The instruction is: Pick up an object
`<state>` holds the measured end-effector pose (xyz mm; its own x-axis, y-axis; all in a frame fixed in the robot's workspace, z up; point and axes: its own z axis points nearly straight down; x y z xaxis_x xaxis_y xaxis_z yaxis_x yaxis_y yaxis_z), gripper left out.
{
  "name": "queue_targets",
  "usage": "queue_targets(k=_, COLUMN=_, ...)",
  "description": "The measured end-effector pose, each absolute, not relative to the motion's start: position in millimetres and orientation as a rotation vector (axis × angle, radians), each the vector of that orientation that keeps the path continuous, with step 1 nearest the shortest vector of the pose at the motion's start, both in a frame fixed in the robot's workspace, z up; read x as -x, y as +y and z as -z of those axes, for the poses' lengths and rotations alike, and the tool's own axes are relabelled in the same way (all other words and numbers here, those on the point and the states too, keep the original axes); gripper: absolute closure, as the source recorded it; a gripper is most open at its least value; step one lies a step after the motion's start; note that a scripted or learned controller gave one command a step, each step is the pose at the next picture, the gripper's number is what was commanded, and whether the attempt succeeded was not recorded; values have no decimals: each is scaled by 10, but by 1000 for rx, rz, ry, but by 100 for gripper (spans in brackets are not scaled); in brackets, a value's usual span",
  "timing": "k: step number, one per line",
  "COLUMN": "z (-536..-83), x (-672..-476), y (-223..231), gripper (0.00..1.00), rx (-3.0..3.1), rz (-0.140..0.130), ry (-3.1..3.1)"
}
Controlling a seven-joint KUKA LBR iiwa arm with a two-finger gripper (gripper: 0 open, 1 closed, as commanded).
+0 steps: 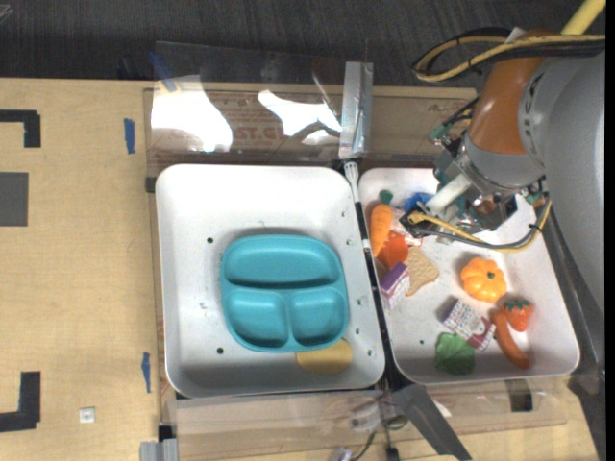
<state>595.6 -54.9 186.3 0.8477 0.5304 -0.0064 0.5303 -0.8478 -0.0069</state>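
a grey arm with an orange band reaches over the right bin (562,353), its fingers (423,221) low near the bin's far-left corner, apparently to grab a toy carrot (382,225) there. i cannot tell how open they are. a teal tray (284,291) sits mid left bin (183,257).

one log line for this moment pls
phase: reach | gripper: low over right bin, near carrot | held: nothing seen | left bin: teal tray

Teal tray (283,291) – 2 white bins (183,257) – orange pumpkin (482,279) (green stem), red strawberry (517,313).
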Motion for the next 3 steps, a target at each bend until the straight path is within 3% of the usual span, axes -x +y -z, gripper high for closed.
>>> queue_targets(k=1, z=-1885, x=-5966, y=-554, gripper=0, rx=3017, rz=-6, ry=-864)
queue_targets(k=2, z=-2466, x=-6467, y=-339, gripper=0, rx=3111, rz=5, ry=-430)
queue_targets(k=3, z=-2339, x=-5557, y=-842, gripper=0, rx=3121, rz=-6, ry=-346)
